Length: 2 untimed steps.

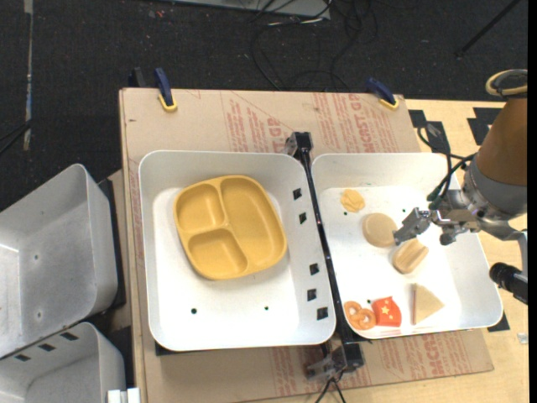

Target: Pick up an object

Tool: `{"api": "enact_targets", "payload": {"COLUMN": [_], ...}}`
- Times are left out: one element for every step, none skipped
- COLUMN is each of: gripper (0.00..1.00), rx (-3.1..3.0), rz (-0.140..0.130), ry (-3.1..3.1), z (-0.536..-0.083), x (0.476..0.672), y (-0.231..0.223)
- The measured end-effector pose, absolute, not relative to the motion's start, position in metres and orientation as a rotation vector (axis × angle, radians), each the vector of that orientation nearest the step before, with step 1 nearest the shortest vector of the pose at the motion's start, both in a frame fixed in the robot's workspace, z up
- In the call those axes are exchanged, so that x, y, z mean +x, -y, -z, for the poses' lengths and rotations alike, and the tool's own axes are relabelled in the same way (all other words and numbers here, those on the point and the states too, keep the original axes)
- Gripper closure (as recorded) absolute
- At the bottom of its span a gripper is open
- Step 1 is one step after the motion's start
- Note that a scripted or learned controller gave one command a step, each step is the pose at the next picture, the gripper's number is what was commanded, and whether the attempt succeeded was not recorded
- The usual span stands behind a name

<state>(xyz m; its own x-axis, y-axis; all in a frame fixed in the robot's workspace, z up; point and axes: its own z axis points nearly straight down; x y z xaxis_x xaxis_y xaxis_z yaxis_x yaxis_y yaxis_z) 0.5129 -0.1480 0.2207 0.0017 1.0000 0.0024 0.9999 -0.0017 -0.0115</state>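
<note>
Two shallow white bins are seen side by side on the desk (210, 120), which is covered with brown cardboard. In the left bin (159, 250) a yellow divided plate (228, 225) is laid, tilted slightly, with its three compartments facing up.

In the right bin (470, 296) several small food pieces are spread. A small yellow piece (352, 199) is found toward the upper left of that bin. A round tan piece (378, 229) is placed near the middle, and an oval tan piece (409, 257) lies just below and right of it. Along the lower edge, an orange pretzel-shaped piece (360, 314), a red piece (387, 311) and a pale wedge (425, 302) are lined up from left to right.

The arm (508, 154) is extended in from the right of the frame. The gripper (419, 225) is positioned over the right bin, between the round tan piece and the oval tan piece, just above the latter. Its dark fingers (414, 222) appear spread apart, and nothing is seen held between them.
</note>
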Motion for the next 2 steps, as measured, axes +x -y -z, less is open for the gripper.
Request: {"api": "enact_targets", "payload": {"gripper": [0.00, 0.00], "rx": [-2.220, -2.220], "rz": [0.000, -0.006], "ry": [2.222, 2.214], "z": [-0.226, -0.169], "x": [0.515, 0.506], "y": [0.148, 0.153]}}
